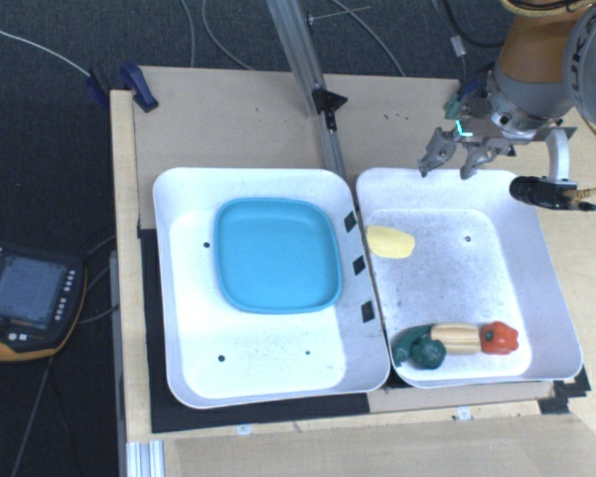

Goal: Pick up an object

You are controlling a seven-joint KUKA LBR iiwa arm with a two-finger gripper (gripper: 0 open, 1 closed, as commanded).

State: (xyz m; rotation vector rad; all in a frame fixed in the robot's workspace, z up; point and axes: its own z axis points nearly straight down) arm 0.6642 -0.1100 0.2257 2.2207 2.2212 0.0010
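Now, your gripper (452, 164) hangs above the far rim of the right bin (546, 266), fingers spread apart, holding nothing. You could choose the yellow piece (390, 242), lying alone near the bin's left wall; it looks light, smooth and maybe slippery, so grasp across its narrow middle. That wall is close; toward the bin's centre you have free room.
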